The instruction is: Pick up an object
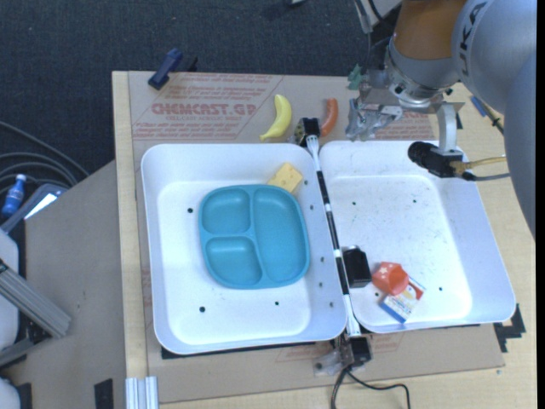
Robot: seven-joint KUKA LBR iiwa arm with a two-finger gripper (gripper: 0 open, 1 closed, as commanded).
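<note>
— Nearest the camera on my feed: what's there?

— Down by the front rim of the right bin (pixel 477 228) I see a small red object with a bit of blue and white packaging (pixel 397 286), lying on the bin floor beside a black clamp (pixel 354 267) on the seam between the two bins.

— Take me left to right, then.

— On the far left, off the bench, a blue-capped bottle (pixel 14 192) and some cables. A dark blue object (pixel 164 68) sits at the bench's back left corner. Then the left bin (pixel 162 254), with a teal divided plate (pixel 254 234) lying flat in its middle and a yellow block (pixel 286 177) touching the plate's back edge. Behind the bins, on the board, I've got a banana (pixel 277 118) and, just right of it, an orange-red piece (pixel 329 116).

— And the arm?

— It comes in from the right; the gripper (pixel 368 123) hangs over the board just behind the right bin's back rim, well apart from the red object. Whether the fingers are spread or pressed together — I cannot tell from this angle. I see nothing between them.
</note>
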